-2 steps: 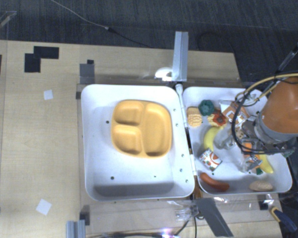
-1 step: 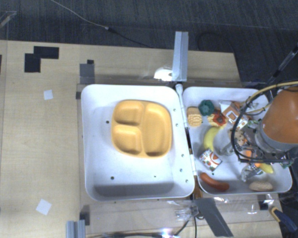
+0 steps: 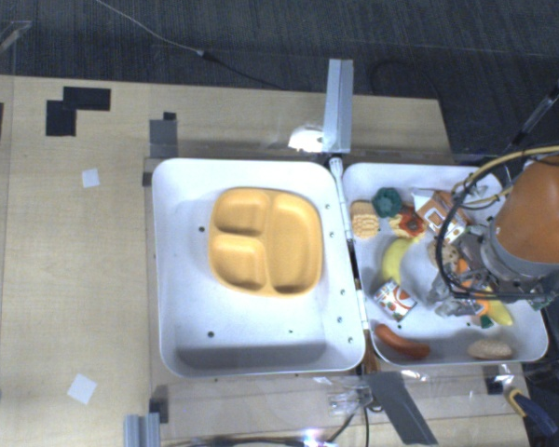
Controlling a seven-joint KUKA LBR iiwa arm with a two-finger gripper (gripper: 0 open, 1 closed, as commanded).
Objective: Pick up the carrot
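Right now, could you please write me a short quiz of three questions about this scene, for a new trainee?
1. True or false: the yellow divided plate lies in the left bin.
2. Which bin does the gripper reach into?
3. What lies at the right bin's front edge? A) red sausage B) banana C) green toy

Key: 1 true; 2 the right bin; 3 A.

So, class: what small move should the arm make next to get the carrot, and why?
Probably a short, straight descent: the gripper hangs over the right bin just above the carrot, which lies partly hidden beneath it.
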